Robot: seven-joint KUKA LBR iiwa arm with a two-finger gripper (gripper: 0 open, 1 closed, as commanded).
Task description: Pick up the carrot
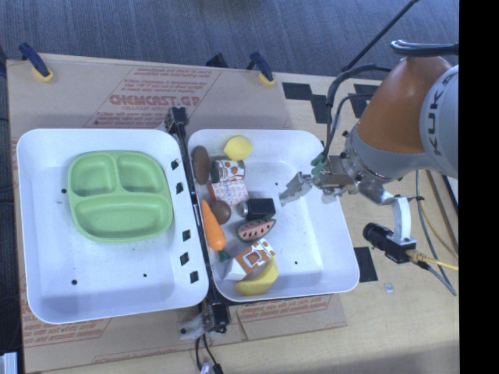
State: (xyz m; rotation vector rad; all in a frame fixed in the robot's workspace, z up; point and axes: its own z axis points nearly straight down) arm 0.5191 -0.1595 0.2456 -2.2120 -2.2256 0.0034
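The carrot [213, 224] is orange and lies lengthwise against the left wall of the right bin [327, 248], between a brown round item [221, 211] and a small carton [255, 256]. My gripper [306, 187] hangs over the right half of the same bin, well to the right of the carrot and apart from it. I see nothing held in it. The grey arm with its orange band [401, 107] reaches in from the right.
The right bin also holds a lemon [238, 147], a brown oval [201, 164], a printed box [228, 182], a black block [258, 207], a watermelon slice [256, 229] and a banana [259, 280]. A green divided plate [119, 195] lies in the left bin [47, 287].
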